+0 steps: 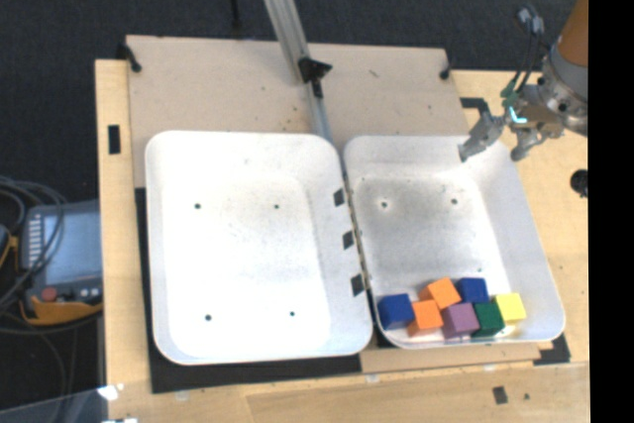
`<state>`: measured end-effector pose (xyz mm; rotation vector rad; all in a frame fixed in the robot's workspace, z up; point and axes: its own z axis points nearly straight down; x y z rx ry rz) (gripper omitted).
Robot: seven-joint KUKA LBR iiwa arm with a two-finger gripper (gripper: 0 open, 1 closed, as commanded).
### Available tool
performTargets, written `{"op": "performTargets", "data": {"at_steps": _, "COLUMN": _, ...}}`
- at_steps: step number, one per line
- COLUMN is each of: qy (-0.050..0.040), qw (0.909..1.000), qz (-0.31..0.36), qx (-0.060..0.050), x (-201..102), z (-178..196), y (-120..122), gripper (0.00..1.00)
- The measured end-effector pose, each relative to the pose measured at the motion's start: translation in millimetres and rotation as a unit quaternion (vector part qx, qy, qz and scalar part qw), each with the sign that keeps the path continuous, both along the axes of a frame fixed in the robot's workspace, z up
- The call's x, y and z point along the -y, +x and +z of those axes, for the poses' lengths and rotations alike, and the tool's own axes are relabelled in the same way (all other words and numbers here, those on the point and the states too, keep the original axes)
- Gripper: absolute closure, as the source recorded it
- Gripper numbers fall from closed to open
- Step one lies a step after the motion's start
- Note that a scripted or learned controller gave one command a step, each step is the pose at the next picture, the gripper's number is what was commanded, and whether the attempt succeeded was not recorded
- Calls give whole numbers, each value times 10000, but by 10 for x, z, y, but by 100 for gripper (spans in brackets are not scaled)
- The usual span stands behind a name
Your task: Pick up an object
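Observation:
Several small cubes sit clustered at the near edge of the right bin (396, 173): a blue cube (394, 309), two orange cubes (443, 292) (427, 314), a second blue cube (473, 289), a purple cube (459, 319), a green cube (487, 316) and a yellow cube (510, 306). My gripper (500, 140) hangs over the far right corner of that bin, well away from the cubes. Its two fingers are spread apart with nothing between them.
The left bin (168, 163) lies beside the right one, joined by small clips along the shared edge. A slanted aluminium post (280, 5) rises behind the bins. A grey pendant and cables (54, 258) rest off the bench's left side.

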<state>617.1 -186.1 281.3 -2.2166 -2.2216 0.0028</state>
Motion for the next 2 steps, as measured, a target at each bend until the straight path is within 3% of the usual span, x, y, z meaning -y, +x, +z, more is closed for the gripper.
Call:
{"op": "performTargets", "data": {"at_steps": 1, "qy": -15, "qw": 10000, "qz": 9, "qx": 21, "x": 5, "z": 31, "y": 6, "gripper": 0}}
{"op": "performTargets", "data": {"at_steps": 2, "qy": -19, "qw": 10000, "qz": -21, "qx": -2, "x": 107, "z": -472, "y": -60, "gripper": 0}}
